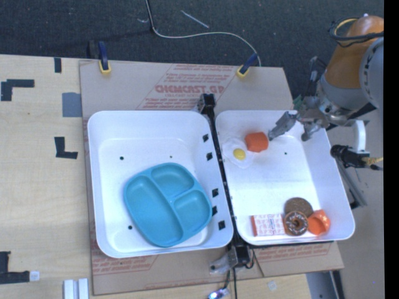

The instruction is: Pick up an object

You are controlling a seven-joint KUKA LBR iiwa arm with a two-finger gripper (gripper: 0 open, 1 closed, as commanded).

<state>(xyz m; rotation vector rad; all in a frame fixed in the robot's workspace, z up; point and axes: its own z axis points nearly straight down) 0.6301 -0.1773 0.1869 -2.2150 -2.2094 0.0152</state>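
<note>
The surface (37,167) carries two white bins; the right bin (330,185) holds an orange ball (256,142). The tool (293,126) hangs just beside it, fingers apart, empty, seemingly lining up a grasp.

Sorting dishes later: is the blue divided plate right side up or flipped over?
Right side up. The blue plate in the left bin shows its three hollow compartments and raised dividers facing the camera.

One fixed camera above the bench (37,167) looks down at a slant — both bins (100,129) in view.
</note>
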